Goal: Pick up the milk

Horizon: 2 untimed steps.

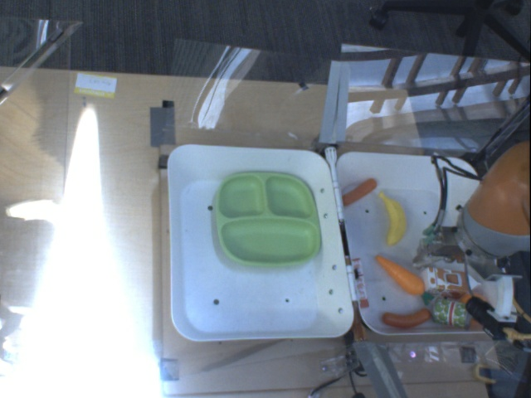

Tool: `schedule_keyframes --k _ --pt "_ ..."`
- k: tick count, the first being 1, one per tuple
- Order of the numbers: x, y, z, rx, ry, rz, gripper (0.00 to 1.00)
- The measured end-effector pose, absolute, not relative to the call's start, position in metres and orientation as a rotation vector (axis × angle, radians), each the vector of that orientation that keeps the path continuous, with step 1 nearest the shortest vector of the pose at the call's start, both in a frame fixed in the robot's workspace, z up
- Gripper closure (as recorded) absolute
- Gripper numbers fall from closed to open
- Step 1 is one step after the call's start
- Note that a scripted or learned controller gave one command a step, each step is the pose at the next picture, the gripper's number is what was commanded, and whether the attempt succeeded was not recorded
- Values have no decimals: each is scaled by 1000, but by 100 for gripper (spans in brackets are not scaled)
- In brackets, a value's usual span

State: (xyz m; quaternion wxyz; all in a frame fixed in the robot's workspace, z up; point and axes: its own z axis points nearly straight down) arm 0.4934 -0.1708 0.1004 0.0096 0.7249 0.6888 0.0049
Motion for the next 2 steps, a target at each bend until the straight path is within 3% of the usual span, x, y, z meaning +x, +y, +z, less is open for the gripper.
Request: schedule_keyframes --k 1,2 --pt "516 -98 172 2292 2141 7 100" --pt "531 -22 255 1909 2486 9 100"
